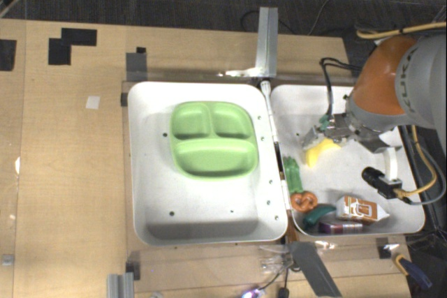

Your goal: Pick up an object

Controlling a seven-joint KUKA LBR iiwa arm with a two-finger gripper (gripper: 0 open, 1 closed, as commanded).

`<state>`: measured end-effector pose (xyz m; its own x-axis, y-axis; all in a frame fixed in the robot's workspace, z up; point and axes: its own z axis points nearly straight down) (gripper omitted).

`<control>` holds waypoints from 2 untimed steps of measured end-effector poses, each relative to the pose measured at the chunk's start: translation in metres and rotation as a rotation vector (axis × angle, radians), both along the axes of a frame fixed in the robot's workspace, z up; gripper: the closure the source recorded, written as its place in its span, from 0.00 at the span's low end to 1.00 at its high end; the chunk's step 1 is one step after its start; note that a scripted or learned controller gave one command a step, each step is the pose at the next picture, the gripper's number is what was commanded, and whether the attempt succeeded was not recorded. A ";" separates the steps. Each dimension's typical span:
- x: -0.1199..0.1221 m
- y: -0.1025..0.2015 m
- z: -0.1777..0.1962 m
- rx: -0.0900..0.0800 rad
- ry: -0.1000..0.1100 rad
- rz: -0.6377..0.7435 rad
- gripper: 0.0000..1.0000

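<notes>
My gripper (327, 130) hangs low in the right bin (307, 102), in its upper middle. A yellow object (318, 151) lies just below and to the left of the gripper, touching it or nearly so; I cannot tell whether it is held. Along the bin's left wall lies a long green object (292, 174). At the front sit an orange ring-shaped item (304, 201), a small white and orange carton (360, 208) and a dark purple pen-like object (339, 225).
The left bin (150, 206) holds a green divided plate (212, 138). A metal divider post (267, 38) stands behind the gap between the bins. The grey arm with its orange band (380, 84) comes in from the right over the right bin.
</notes>
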<state>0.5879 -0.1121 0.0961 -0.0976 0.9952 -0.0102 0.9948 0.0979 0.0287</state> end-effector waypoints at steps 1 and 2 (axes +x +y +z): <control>-0.016 -0.010 -0.004 0.003 0.012 0.073 0.00; -0.014 -0.008 0.008 0.006 0.007 0.075 1.00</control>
